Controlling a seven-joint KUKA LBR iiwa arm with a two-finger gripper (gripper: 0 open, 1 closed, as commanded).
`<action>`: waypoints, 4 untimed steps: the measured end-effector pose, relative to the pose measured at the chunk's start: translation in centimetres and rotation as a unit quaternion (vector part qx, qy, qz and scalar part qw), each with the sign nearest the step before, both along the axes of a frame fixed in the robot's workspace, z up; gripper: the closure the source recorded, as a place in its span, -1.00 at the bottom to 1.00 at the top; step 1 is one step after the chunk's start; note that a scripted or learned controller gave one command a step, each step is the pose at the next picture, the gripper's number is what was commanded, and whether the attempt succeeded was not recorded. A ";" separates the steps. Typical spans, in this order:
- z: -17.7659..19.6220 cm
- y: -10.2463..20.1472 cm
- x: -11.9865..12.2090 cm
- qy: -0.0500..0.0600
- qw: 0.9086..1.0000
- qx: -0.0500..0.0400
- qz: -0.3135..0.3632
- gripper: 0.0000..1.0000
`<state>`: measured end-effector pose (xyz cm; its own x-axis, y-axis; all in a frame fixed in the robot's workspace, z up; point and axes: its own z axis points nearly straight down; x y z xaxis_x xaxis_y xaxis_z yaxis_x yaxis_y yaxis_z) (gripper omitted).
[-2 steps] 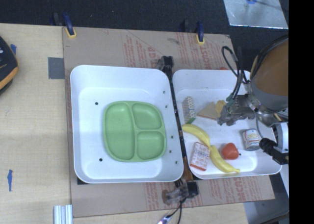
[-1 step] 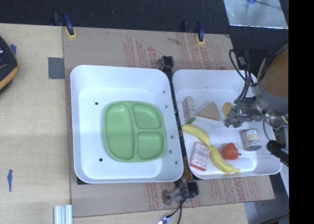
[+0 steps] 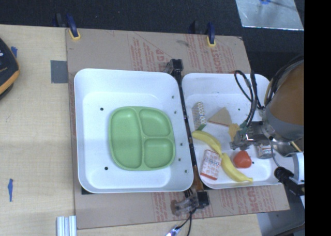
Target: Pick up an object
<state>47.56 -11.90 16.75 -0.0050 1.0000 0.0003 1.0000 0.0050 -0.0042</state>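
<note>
Camera view: arm (image 3: 287, 103) low, tool (image 3: 242, 139) above tomato (image 3: 242, 159).

Green divided plate (image 3: 141, 138), yellow banana (image 3: 221, 156), red tomato (image 3: 242, 159).

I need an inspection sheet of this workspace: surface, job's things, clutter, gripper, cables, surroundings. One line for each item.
Surface: wooden bench with a cardboard sheet under two white bins, the left bin and the right bin.
Job's things: in the right bin, a banana, a red tomato, a red-and-white packet, a tan wedge and a small wrapped item.
Clutter: green divided plate in the left bin.
Gripper: gripper low over the right bin, near the tomato; finger state unclear.
Cables: black cables loop over the right bin.
Surroundings: blue clamps on the cardboard's far edge; dark floor beyond.
</note>
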 end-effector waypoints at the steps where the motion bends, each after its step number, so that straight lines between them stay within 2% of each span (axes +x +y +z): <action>1: 0.0 0.0 0.0 0.000 1.000 0.000 0.000 -1.00; 2: -6.6 2.0 0.4 -0.002 1.000 0.000 0.000 -1.00; 3: -5.6 2.1 0.4 -0.001 1.000 0.001 0.002 1.00; 4: -5.6 2.1 0.4 -0.001 1.000 0.001 0.002 -1.00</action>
